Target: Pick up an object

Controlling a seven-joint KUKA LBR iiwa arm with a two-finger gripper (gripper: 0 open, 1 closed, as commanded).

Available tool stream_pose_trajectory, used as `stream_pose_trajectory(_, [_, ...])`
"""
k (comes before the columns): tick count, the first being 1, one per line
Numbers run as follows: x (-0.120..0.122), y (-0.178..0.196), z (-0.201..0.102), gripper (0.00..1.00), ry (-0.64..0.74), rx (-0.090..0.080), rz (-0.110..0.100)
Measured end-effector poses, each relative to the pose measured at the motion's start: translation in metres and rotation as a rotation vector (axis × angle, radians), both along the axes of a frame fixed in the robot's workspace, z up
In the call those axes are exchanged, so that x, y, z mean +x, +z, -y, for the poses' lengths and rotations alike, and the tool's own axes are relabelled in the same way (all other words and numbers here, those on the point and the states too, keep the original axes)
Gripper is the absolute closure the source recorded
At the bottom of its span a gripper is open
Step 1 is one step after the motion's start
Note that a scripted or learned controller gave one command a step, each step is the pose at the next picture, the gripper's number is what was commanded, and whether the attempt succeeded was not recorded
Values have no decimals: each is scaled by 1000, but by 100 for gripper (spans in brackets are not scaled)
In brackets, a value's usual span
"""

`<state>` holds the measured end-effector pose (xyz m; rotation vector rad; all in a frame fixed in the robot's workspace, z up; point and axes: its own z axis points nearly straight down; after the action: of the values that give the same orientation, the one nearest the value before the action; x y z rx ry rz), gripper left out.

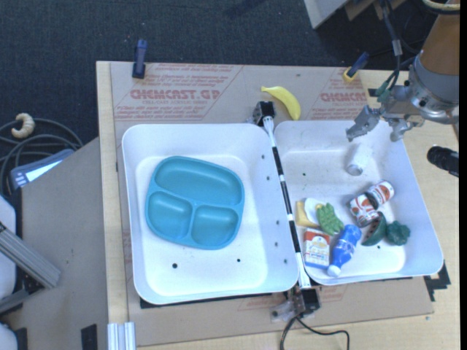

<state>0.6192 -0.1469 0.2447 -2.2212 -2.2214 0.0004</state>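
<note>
I count two white bins (139, 195), side by side. There is one blue divided plate (195, 201), one yellow banana (284, 100), one red-and-white can (371, 200), one blue bottle (343, 248), one small red carton (316, 249), and one green toy (328, 219).

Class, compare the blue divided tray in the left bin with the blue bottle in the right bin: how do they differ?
The blue divided tray is far larger than the blue bottle. The tray is a light turquoise, the bottle a deeper blue with a white cap. The tray lies flat by itself in the left bin; the bottle lies on its side, crowded among other items in the right bin. Both are blue.
</note>
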Motion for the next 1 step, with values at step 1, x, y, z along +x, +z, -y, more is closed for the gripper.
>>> stream_pose_trajectory(1, [-60, -71, -4, 0, -1, 0, -2])
